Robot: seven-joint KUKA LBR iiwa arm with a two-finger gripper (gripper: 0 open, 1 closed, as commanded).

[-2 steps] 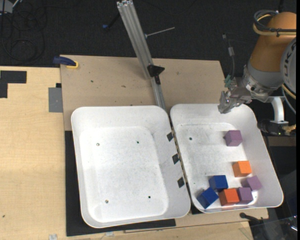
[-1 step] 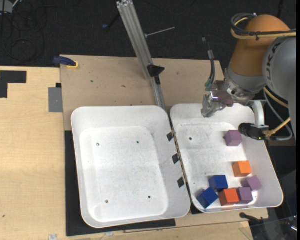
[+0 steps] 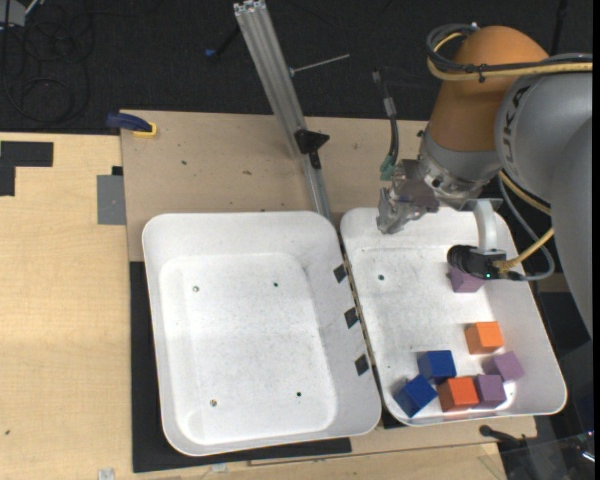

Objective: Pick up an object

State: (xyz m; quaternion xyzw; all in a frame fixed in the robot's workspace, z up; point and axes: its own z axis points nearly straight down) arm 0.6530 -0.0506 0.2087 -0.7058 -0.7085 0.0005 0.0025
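Seven small blocks lie in the right-hand bin (image 3: 380,298), with the arm poised over its far edge.

Six of them crowd the near right corner: two blue blocks (image 3: 427,378), two orange blocks (image 3: 471,366) and two purple blocks (image 3: 498,378), all blunt little cubes with matte faces, some touching so their edges are hard to separate. One more purple block (image 3: 466,279) sits alone by the right edge, half hidden under a black fitting on the arm. The gripper (image 3: 393,218) hangs above the bin's far left corner, well apart from every block, nothing between its fingers; whether they are spread or closed I cannot tell. Beside it the left-hand bin (image 3: 180,268) is smooth white plastic, speckled, with rounded corners. Behind, a ribbed metal rail (image 3: 275,78) slants across the wooden bench (image 3: 210,158).
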